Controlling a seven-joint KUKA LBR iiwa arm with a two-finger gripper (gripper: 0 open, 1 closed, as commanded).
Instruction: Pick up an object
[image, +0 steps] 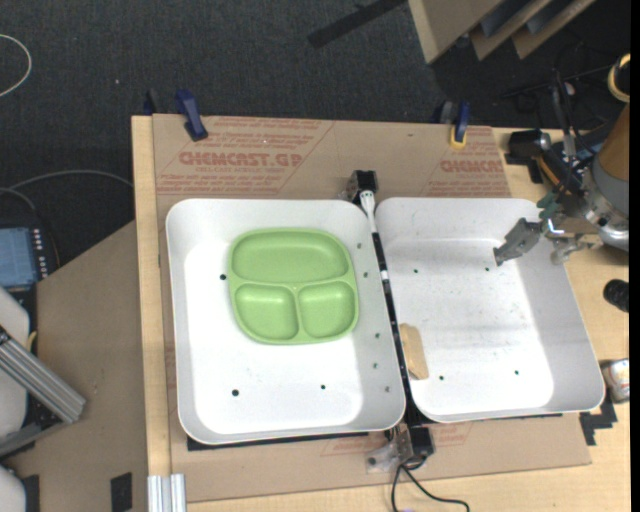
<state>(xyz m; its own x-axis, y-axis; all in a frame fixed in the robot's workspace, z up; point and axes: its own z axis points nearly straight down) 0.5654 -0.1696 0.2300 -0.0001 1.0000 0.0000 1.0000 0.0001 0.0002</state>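
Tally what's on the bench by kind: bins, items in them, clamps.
White bins: 2, left and right
Green divided plate: 1, in the left bin
Blue clamps: 2, at the board's far edge
Total: 5

Looked like a robotics lab: two white bins (200, 380) clamped on a brown board (300, 150), loose cables (60, 185) on dark carpet, aluminium framing (40, 380) near left.

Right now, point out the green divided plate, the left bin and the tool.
green divided plate (293, 284): camera view, on its centre where the dividers meet.
left bin (280, 400): camera view, bare floor near the front wall.
tool (520, 240): camera view, on its grey finger.
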